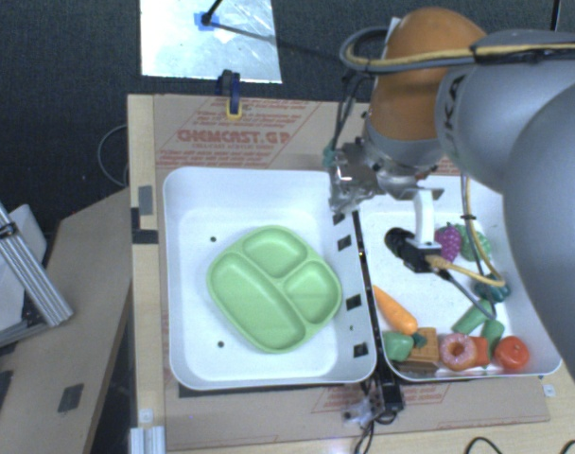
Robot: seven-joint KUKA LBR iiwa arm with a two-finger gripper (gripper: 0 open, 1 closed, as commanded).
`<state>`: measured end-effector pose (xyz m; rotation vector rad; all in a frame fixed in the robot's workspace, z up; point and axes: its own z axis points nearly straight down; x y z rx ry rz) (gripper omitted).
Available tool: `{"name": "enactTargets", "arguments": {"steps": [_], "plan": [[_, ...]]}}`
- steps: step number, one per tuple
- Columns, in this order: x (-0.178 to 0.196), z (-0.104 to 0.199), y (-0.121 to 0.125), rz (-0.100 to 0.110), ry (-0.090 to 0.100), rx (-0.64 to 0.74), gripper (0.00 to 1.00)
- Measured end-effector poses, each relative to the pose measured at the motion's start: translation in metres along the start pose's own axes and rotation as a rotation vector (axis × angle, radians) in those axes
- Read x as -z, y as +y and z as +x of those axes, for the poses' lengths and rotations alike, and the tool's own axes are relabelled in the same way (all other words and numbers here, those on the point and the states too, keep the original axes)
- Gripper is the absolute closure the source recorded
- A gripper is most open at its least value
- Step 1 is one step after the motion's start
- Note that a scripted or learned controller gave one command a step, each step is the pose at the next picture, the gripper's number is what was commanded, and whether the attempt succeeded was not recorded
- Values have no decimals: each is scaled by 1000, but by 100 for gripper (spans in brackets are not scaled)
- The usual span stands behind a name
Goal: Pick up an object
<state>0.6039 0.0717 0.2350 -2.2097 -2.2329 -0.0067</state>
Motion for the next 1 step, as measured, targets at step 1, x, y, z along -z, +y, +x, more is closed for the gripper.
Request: {"name": "enactTargets", "arguments": {"steps": [1], "plan": [[-2, -4, -6, 3, -3, -8, 100]]}}
